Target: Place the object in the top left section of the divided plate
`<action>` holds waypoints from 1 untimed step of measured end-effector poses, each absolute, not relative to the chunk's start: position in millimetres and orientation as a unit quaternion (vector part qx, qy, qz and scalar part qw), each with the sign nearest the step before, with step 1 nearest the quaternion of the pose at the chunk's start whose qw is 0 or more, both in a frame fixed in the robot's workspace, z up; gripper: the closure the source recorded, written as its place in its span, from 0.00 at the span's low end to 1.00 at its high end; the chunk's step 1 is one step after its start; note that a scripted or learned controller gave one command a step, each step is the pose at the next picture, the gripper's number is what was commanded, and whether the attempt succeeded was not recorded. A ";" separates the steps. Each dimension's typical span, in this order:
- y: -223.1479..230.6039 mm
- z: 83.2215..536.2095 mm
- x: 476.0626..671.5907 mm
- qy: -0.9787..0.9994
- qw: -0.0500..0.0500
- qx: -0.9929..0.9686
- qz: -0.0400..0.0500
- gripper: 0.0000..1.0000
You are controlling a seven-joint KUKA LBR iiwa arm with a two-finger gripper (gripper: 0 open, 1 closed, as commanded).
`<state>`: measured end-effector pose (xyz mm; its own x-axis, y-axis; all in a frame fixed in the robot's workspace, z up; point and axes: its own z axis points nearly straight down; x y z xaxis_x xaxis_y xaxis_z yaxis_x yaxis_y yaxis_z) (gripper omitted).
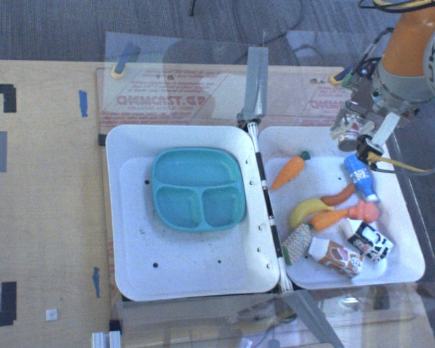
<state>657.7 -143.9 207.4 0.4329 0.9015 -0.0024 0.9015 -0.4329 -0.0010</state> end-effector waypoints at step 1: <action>-65.3 183.9 607.4 0.516 -0.001 0.856 -0.001 1.00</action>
